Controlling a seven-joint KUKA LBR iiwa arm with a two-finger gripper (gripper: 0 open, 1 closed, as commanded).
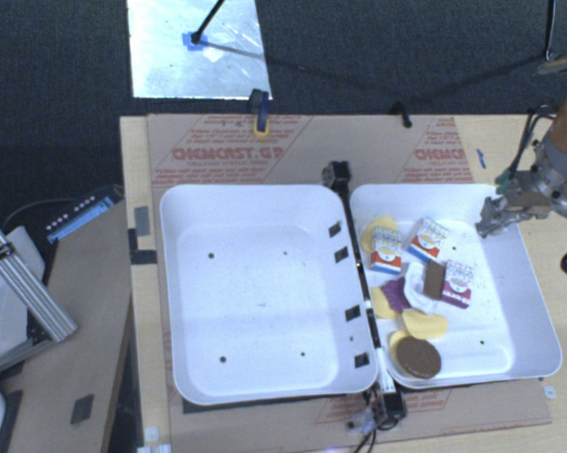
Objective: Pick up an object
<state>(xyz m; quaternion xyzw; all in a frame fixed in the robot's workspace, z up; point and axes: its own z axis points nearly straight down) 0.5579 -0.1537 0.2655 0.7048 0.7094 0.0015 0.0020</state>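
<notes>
The right bin (pixel 521 300) holds a cluster of small items against its left side. Among them are red, white and blue packets (pixel 425 240), a brown bar (pixel 434 279), a purple piece (pixel 394 291), yellow chips (pixel 426 324) and a round brown cookie (pixel 418 358). My gripper (pixel 492 215) hangs over the bin's upper right edge, to the right of the cluster and apart from it. Nothing shows between its fingers.
The left bin (pixel 260 292) sits beside the right one, with a black clipped divider (pixel 359 283) between them. Both rest on a cardboard sheet (pixel 226 150). A silver plate (pixel 197 46) lies at the back, and a metal frame (pixel 24 289) stands at the left.
</notes>
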